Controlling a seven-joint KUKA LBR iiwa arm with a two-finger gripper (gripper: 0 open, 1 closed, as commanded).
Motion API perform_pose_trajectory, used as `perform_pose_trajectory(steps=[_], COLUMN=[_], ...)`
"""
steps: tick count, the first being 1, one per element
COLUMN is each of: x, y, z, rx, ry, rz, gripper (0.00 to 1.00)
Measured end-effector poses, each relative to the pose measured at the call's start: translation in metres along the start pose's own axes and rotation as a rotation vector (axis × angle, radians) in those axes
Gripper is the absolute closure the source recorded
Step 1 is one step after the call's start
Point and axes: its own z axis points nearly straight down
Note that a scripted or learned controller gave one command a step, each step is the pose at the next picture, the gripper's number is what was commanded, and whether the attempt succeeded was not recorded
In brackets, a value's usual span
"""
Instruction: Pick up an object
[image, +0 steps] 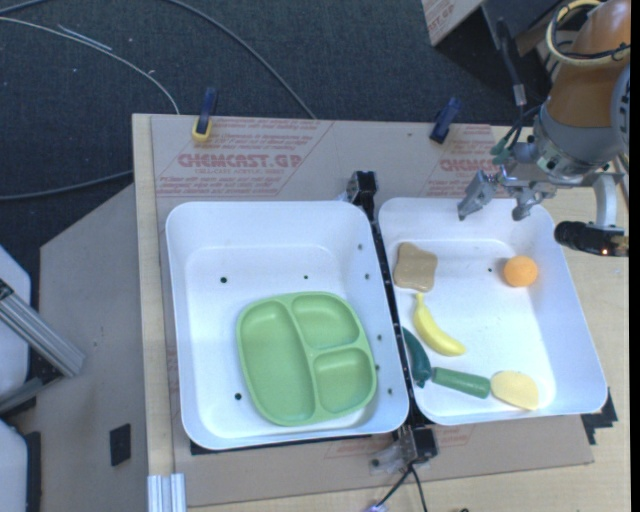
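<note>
The right bin (560, 330) holds a tan slice of toast (415, 266), a yellow banana (437, 332), an orange ball (520, 271), a dark green cucumber-like piece (446, 376) and a pale yellow lemon-shaped piece (516, 389). My gripper (497, 203) hangs above the bin's far edge, up and to the left of the orange ball. Its two fingers are spread apart with nothing between them.
The left bin (200, 300) carries a green divided plate (305, 355). A black clamp (363, 186) sits between the bins at the far side. Blue clips (445, 119) hold the cardboard at the back. The arm's orange-banded wrist (590, 60) looms at the upper right.
</note>
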Motion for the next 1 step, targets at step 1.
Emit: perform_pose_trajectory(steps=[1], x=[0.0004], y=[0.0027], z=[-0.0096], rx=[-0.015], ry=[-0.002], rz=[-0.002], gripper=[0.0])
